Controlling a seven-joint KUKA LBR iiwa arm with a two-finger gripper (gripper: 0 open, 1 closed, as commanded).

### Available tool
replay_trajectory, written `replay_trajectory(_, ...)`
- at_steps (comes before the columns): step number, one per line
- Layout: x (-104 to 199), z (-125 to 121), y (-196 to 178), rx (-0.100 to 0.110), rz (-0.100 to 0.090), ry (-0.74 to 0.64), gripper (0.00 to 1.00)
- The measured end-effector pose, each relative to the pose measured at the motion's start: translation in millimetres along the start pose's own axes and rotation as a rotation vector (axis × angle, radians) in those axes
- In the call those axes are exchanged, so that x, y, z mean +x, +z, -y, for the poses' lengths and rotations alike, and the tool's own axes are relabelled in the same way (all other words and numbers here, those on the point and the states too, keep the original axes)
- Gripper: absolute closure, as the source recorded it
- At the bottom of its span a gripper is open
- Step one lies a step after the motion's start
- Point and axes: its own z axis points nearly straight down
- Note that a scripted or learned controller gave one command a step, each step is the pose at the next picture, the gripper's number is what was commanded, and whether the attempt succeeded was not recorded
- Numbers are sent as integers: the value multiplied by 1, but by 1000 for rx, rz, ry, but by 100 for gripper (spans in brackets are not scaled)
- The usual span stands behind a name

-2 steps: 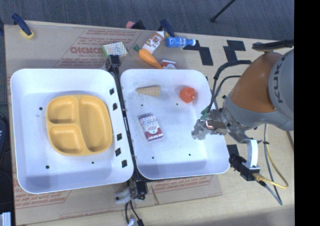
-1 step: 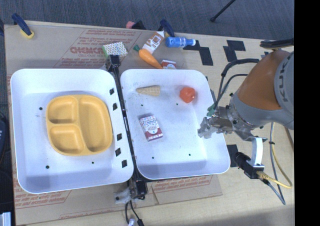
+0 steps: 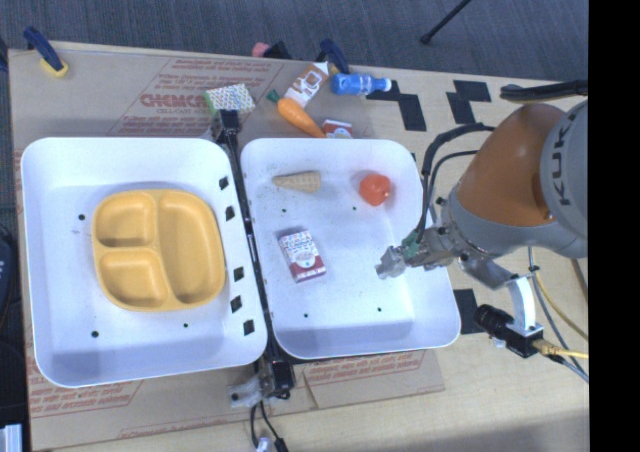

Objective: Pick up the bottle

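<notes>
The bottle (image 3: 304, 86), white with an orange cap end, lies on the cardboard behind the right bin (image 3: 430, 312), outside it, just beside a carrot (image 3: 299, 117) and near a blue item (image 3: 358, 84). The gripper (image 3: 392, 262) sits low over the right bin's right side, well apart from the bottle; its state cannot be told, being too blurred. Inside that bin lie a cone (image 3: 298, 181), a red ball (image 3: 374, 189) and a small red packet (image 3: 301, 255). The left bin (image 3: 40, 240) holds a yellow divided tray (image 3: 158, 248).
</notes>
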Motion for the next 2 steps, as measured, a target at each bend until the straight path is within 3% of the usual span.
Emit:
replay_trajectory(1,-3,0,-43,-3,2,258,100)
replay_trajectory(2,31,-5,3,0,0,-69,100)
